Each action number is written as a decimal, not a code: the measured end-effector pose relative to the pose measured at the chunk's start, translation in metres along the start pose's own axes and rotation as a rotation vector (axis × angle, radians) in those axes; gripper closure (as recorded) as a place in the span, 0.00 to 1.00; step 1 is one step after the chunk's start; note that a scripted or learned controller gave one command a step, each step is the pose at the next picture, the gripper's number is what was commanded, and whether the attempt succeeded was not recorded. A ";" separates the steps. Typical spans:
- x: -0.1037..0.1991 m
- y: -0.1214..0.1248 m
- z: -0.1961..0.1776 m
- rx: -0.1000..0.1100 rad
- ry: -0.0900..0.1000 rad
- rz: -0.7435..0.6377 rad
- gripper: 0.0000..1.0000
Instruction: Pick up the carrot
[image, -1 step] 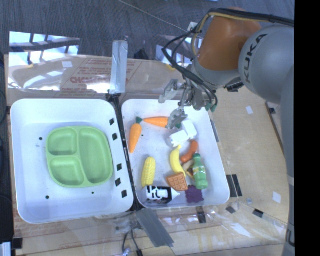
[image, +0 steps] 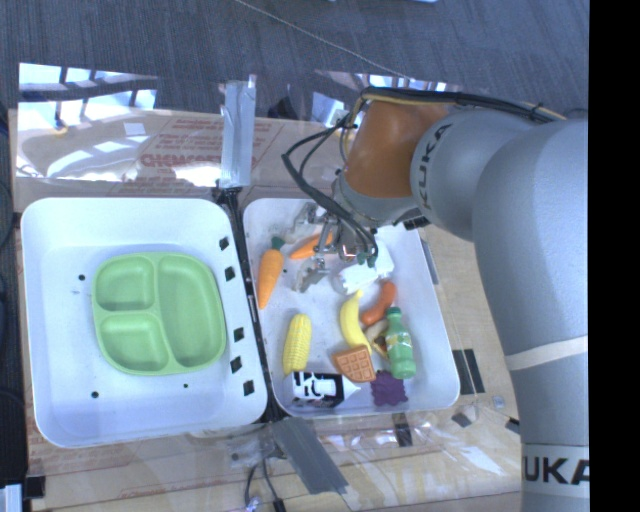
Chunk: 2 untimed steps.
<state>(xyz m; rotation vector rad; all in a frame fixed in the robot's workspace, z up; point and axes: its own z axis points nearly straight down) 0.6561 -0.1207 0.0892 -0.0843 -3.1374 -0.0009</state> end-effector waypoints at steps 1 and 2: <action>-0.002 0.002 -0.011 0.001 -0.004 -0.007 1.00; 0.057 0.006 -0.045 0.000 0.000 0.414 1.00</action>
